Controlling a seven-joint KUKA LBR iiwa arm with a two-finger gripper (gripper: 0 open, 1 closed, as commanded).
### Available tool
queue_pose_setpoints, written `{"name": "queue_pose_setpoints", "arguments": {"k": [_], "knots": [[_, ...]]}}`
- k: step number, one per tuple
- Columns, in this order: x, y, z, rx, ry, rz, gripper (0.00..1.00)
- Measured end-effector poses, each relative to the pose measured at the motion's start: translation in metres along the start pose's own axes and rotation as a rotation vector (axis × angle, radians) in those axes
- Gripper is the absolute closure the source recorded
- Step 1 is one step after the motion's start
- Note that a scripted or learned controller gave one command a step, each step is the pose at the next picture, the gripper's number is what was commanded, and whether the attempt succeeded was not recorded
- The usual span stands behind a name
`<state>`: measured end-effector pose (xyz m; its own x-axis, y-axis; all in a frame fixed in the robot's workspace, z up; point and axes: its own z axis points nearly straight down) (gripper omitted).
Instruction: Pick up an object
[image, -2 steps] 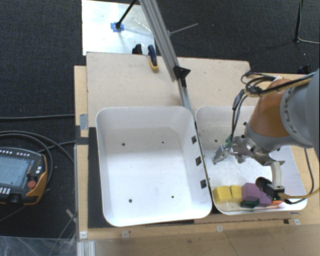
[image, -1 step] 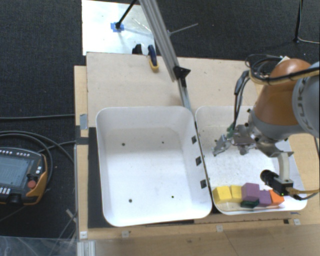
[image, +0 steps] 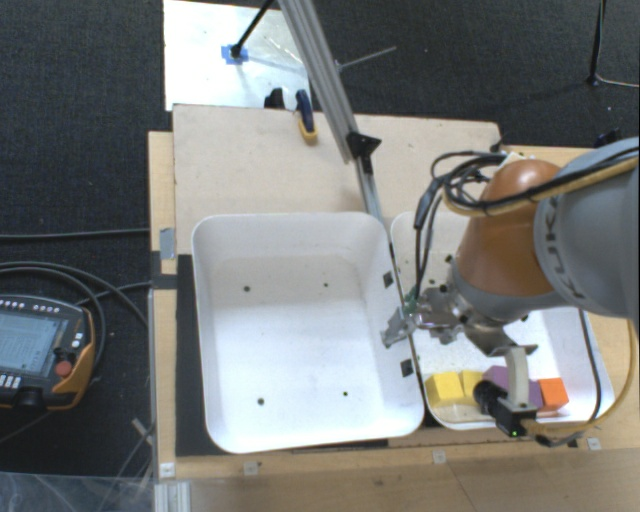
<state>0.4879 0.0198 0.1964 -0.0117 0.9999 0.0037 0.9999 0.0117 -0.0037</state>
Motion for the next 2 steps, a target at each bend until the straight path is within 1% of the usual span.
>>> {"name": "queue_pose_setpoints", "arguments": {"k": [1, 2], "knots": [[-0.014, -0.003, -0.023, -0.008, -0.004, 0.011, 0.0], [-0.086, 0.028, -0.035, -0.009, -0.008, 0.017, 0.0]]}}
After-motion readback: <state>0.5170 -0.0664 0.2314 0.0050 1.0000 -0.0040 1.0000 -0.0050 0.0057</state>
